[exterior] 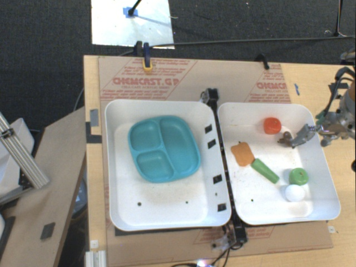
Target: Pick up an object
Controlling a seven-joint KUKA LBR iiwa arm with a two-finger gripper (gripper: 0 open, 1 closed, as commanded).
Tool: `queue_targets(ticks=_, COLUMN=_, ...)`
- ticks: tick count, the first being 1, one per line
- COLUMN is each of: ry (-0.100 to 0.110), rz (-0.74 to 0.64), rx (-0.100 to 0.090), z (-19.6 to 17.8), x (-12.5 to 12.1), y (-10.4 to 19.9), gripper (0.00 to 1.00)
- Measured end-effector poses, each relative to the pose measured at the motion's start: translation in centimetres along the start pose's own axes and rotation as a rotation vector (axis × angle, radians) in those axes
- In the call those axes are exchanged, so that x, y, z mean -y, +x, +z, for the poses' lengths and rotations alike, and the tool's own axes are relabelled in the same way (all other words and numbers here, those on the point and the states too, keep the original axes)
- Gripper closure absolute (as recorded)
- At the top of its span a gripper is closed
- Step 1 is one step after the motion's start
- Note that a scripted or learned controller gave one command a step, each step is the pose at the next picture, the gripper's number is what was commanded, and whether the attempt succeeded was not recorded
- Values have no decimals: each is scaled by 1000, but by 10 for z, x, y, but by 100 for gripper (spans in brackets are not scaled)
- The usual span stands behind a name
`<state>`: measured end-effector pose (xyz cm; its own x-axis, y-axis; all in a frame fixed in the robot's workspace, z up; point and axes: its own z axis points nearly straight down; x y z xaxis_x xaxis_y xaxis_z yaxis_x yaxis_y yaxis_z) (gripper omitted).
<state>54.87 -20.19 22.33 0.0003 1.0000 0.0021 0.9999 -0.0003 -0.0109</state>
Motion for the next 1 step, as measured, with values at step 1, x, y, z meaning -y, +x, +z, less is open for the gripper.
queue_targets(ticks=1, ry=-12, rz=-4, rx=3, z=-7, x=-3, y=1, gripper=0)
